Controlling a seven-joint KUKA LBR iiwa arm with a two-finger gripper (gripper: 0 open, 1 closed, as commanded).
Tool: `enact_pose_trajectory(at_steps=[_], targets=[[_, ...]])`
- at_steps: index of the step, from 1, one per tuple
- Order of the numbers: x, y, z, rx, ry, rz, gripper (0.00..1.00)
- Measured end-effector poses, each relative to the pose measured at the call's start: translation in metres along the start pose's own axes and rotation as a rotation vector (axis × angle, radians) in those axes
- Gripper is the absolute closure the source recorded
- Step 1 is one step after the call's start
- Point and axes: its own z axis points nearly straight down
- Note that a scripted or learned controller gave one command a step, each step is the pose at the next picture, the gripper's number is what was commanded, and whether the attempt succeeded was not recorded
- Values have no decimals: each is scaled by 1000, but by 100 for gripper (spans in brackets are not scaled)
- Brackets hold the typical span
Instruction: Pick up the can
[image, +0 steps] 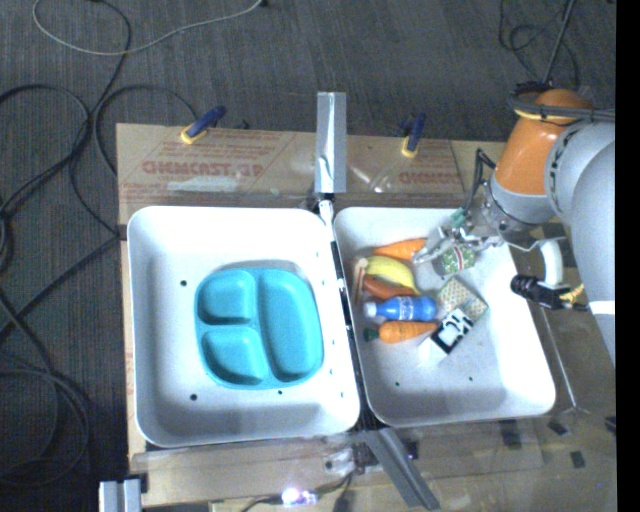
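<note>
The can (455, 258), green and red with a silver end, lies tilted in the upper right part of the right bin (500, 395). It is just right of the upper carrot. My gripper (462, 238) hangs directly over the can, at or touching its top, and the wrist with the orange band (525, 160) reaches in from the upper right. The gripper's body hides part of the can.
Left of the can lie a carrot (400, 248), a yellow banana (390, 270), a blue bottle (402, 308) and a second carrot (405, 332). A checkered packet (462, 296) and a black-and-white box (452, 330) sit below it. The left bin (160, 400) holds a blue divided tray (260, 325).
</note>
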Motion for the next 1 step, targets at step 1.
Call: enact_pose_trajectory(at_steps=[1], targets=[[58,19,-106,-5,0,-12,100]])
